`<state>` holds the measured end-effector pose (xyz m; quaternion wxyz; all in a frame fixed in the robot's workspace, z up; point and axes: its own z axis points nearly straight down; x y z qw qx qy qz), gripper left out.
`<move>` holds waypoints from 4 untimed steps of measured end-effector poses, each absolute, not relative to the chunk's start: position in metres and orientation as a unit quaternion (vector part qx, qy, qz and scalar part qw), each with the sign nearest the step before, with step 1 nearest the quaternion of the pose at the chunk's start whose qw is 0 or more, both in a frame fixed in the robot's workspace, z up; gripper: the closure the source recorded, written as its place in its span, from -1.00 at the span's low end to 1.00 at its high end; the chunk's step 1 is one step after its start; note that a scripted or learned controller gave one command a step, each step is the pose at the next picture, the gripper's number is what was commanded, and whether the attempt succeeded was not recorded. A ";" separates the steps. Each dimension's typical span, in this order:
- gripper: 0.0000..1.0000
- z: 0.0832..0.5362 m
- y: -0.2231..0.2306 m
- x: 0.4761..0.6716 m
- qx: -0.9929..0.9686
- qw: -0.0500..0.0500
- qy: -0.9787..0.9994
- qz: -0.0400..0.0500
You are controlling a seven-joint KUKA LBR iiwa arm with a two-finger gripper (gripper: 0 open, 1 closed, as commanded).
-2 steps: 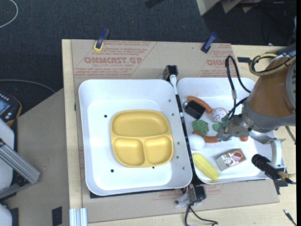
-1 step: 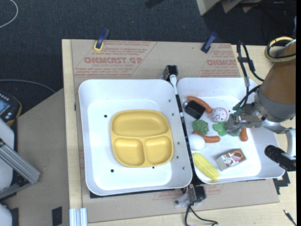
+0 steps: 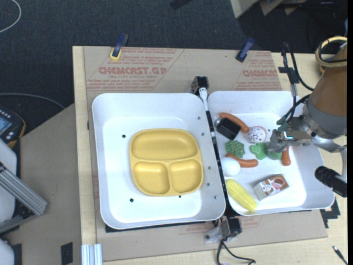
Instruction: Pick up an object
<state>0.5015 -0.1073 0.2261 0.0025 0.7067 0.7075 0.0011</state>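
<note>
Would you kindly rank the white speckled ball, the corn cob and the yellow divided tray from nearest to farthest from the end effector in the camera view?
From the end effector:
1. White speckled ball, right bin, just to its left in the view.
2. Corn cob, near the right bin's front left corner.
3. Yellow divided tray, middle of the left bin.

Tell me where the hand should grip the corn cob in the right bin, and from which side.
Grip the corn across its middle, coming straight down from above. It lies flat and slanted near the bin's front-left corner, so fingers should close across its narrow width. The packet sits just to its right, apart, leaving some room for a finger.
</note>
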 end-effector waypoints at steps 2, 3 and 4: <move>1.00 0.215 -0.012 0.513 0.706 -0.001 0.708 -0.001; 1.00 0.234 -0.020 0.510 0.707 0.002 0.707 0.001; 1.00 0.231 -0.025 0.516 0.707 0.001 0.707 0.001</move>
